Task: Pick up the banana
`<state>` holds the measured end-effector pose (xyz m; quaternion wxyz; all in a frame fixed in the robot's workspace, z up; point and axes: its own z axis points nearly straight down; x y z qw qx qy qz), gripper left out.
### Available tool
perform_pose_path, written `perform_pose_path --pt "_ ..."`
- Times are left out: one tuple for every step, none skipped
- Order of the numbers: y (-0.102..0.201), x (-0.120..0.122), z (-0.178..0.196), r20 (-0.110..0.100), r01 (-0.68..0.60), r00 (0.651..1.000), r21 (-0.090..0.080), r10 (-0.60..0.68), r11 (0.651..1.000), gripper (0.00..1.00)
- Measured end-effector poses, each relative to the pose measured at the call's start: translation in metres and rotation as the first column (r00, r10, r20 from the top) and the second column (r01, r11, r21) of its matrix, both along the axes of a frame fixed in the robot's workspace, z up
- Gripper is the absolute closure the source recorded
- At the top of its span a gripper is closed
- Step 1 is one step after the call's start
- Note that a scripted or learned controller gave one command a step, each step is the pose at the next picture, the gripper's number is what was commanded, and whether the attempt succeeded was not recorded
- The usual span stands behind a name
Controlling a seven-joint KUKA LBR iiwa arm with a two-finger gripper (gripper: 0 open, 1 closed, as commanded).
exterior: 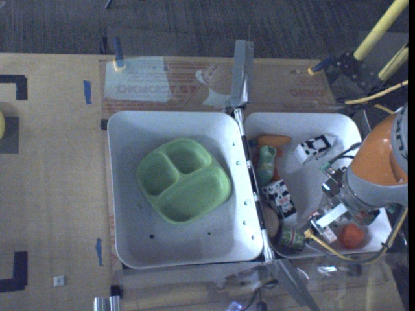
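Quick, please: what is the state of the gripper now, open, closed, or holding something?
Gripper: cannot be told; it is low in the right bin.

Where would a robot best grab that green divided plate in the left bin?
Probably by its outer rim, coming straight down from above. The green plate lies flat in the left bin and looks too wide to span, so the thin raised edge is the graspable part. The rim's right side seems handiest, since the arm reaches in from there.
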<state>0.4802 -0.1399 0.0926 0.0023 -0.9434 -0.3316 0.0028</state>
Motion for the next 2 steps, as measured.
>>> perform_pose_path --pt "-0.044 -0.002 -0.004 0.0 -0.037 0.999 0.001 0.037 0.999 1.0" --pt "0.029 -0.002 0.056 -0.001 0.033 0.999 -0.001 -0.033 0.999 1.0"
